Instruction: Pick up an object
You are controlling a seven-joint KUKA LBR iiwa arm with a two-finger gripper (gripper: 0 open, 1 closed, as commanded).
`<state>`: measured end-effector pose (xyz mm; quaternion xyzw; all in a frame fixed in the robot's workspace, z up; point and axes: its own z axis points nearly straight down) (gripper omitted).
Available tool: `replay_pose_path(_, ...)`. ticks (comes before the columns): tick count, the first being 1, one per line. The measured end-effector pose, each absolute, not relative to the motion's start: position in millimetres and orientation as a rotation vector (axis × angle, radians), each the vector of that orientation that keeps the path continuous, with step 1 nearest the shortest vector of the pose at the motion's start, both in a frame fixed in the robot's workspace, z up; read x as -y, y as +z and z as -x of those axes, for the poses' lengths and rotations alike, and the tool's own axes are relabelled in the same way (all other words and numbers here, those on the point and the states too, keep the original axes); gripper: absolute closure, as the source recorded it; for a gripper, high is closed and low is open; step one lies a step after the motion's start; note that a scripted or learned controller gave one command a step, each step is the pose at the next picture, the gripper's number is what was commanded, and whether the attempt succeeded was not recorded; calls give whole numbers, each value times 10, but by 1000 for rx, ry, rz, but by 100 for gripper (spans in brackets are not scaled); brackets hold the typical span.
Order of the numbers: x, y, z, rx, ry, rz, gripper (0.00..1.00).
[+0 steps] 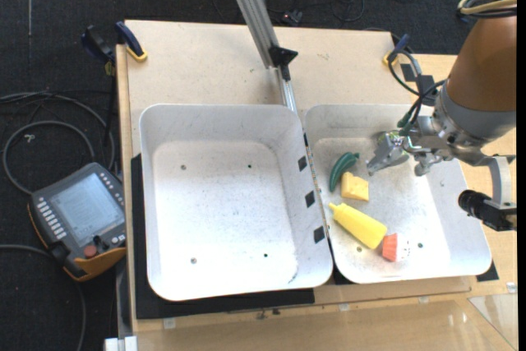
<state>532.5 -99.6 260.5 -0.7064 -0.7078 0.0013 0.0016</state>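
Right-hand shallow white plastic bin (460, 255) taken as landmark. Four small items lie on its floor, toward its left wall: a curved dark green pepper-like piece (342, 169); just below it, touching or nearly so, a pale yellow cheese-like wedge (356, 188); further toward the bin's near edge, a long yellow cylinder (358, 224) lying aslant; at that cylinder's lower end, a small red-orange block with white specks (390, 247). Contact between those last two not clear.

Grey arm with orange band enters over the bin's right rim, upper part cut off by the frame. Metal two-finger gripper (395, 154) hangs over the bin's back half, right of the green piece, nothing between its fingers; whether they are apart or together cannot be told.
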Motion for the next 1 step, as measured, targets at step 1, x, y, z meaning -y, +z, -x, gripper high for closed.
replay_pose_path(1, 998, 2625, -5331, 2222, 0, 2222, 0)
